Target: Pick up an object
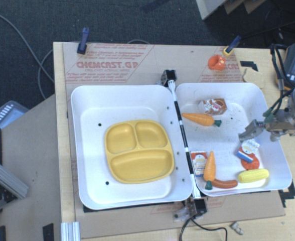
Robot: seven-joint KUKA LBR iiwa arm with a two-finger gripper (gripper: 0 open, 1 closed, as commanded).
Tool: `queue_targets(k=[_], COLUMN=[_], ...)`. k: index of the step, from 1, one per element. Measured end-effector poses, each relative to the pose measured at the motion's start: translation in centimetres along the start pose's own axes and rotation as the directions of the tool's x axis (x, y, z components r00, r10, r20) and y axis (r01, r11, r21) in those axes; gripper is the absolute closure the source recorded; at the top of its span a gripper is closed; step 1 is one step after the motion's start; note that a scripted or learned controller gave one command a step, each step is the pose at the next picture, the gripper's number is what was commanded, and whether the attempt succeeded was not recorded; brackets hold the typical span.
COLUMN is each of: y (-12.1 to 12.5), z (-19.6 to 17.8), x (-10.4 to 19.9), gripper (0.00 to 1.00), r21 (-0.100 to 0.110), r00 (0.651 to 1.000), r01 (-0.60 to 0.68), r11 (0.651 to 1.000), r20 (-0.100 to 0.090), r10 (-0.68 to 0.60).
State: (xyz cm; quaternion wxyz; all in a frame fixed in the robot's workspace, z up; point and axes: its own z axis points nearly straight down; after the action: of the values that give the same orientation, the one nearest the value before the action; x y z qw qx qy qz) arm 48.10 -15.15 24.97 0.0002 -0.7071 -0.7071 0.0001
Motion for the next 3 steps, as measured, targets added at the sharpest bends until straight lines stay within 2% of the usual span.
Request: queue_targets(k=[1, 2, 3], y=[6.8, 13.1, 16.8], z=[14.9, 16.5, 16.6], x=[3.5, 6.0, 5.8], gripper=[0.00, 0.00, 0.00], r21=[0.001, -0.002, 0.030], r00=[1.000, 1.000, 1.000], r01=[0.000, 0.001, -0.005], r11=[1.000, 1.000, 1.000], r20=[-0.001, 0.001, -0.004], r10=[0.000, -0.001, 0.006])
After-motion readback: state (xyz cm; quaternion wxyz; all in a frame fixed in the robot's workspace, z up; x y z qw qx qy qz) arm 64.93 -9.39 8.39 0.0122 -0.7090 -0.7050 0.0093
